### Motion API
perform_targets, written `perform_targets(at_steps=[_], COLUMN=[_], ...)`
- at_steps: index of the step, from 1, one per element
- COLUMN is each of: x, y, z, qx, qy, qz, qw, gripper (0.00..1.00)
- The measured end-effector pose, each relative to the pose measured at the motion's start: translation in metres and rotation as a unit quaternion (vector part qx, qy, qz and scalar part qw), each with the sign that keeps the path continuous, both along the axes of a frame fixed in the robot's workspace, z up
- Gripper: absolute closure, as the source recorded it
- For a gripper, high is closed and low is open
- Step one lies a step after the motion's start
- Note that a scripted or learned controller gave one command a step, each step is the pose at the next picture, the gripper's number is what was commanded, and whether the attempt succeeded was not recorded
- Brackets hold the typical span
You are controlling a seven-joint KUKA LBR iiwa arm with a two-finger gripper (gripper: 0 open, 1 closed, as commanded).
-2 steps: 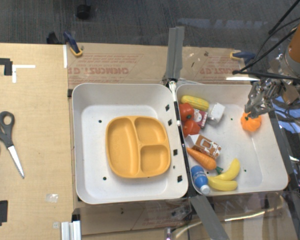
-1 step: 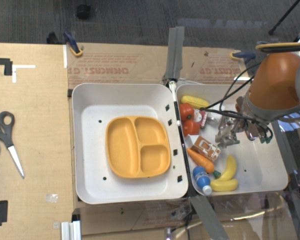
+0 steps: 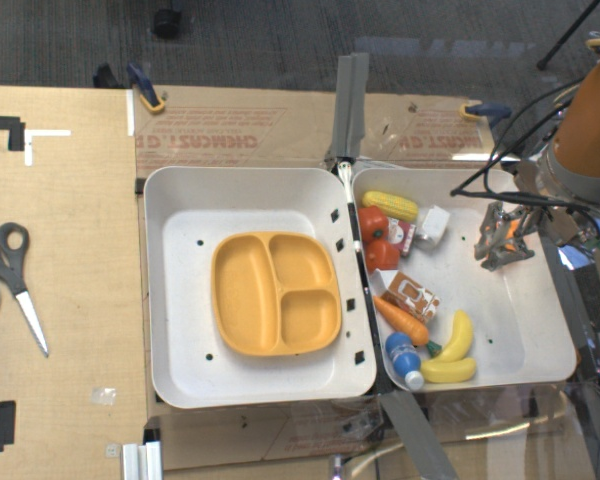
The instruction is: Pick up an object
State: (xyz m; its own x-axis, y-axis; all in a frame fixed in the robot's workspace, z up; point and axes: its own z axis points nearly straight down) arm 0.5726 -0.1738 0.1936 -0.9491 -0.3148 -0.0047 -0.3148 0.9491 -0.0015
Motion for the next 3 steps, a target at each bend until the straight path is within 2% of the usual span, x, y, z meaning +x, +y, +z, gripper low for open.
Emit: perform_targets(at_steps=[1, 2, 3], x=[-0.001, -0.001, -0.086], y=[-0.011, -0.010, 0.028], z=[-0.101, -0.101, -0.102], qx=[-0.0003, -0.0002, 0.0002], qy=[0.001, 0.001, 0.001], qz=[0.135, 0.135, 0.043], qw=[0.9908, 0.9908, 0.9991], gripper=[1.00, 0.00, 0.00])
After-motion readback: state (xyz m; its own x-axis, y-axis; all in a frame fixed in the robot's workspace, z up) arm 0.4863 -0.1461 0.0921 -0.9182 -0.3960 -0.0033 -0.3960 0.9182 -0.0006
